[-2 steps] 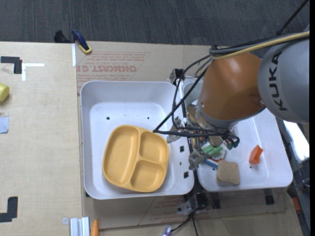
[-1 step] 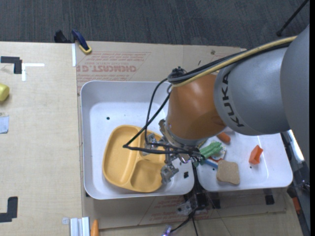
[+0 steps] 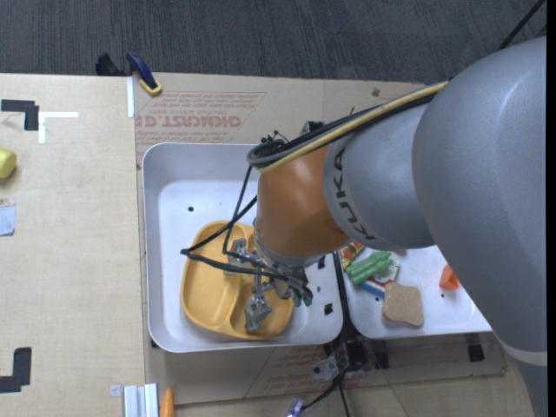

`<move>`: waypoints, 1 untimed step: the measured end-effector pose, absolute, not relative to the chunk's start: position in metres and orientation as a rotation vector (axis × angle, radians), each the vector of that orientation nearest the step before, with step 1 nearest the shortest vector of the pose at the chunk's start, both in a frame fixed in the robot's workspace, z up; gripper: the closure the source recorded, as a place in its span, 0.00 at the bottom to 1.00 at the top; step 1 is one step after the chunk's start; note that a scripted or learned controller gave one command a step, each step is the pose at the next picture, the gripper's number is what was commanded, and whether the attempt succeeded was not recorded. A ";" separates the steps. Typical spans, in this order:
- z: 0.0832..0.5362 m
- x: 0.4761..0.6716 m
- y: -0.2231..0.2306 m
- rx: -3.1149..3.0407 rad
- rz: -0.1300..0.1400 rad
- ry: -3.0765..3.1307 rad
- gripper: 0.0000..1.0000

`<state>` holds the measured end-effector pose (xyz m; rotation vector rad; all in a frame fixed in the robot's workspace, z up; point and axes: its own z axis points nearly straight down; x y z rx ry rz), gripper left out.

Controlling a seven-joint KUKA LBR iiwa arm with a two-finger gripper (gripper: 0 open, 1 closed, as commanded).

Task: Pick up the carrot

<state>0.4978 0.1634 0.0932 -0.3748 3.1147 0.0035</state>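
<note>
A: Where the arm (image 3: pixel 469 163) crosses the right bin (image 3: pixel 452 324), we see a small orange piece that we take for the carrot (image 3: pixel 447 277). It lies on the bin's floor with part of it hidden behind the arm.

B: We agree. Near it, toward the middle of that bin, we find a tan slice of bread (image 3: pixel 403 305). Beyond that is a green toy vegetable (image 3: pixel 369 266), with a small blue bit (image 3: pixel 373 290) just beside it.

A: And the gripper (image 3: pixel 256 307)?

B: We see it well apart from the carrot, in the left bin (image 3: pixel 165 198). It hangs low over a yellow dish (image 3: pixel 204 294), near the dish's right end. Black cables loop around it. We cannot tell whether it is wide or narrow, and we see nothing held in it.

A: Outside the bins, we note the brown cardboard sheet (image 3: pixel 200 115) under them and the pale bench (image 3: pixel 69 268). A yellow object (image 3: pixel 5 163) sits at the bench's far left edge, and a blue clamp (image 3: pixel 143 73) sits at the sheet's upper corner.
</note>
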 end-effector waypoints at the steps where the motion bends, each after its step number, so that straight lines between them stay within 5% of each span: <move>1: 0.104 0.502 0.166 -0.380 0.009 3.098 1.00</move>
